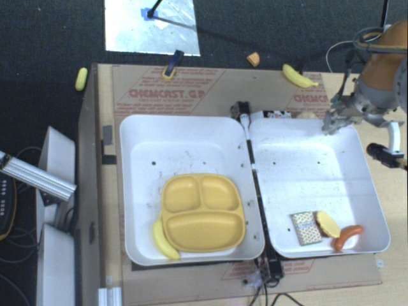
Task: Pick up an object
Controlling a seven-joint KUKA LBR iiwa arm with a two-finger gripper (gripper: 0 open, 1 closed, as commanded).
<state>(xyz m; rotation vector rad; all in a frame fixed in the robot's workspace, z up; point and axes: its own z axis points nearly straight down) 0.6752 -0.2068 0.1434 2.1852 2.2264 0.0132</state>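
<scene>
- The bench (191, 88) is topped with a brown sheet printed in red lettering (partly covered by the bins).
- Two shallow white bins sit side by side on it: the left bin (137, 171) and the right bin (357, 164), their inner rims touching.
- A yellow banana (298, 76) lies on the board near its far right corner.
- A small blue-and-yellow clamp (172, 64) sits at the far edge.

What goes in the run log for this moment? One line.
gripper: over right bin's far rim | yellow divided plastic plate: left bin | orange toy sausage: right bin
</scene>
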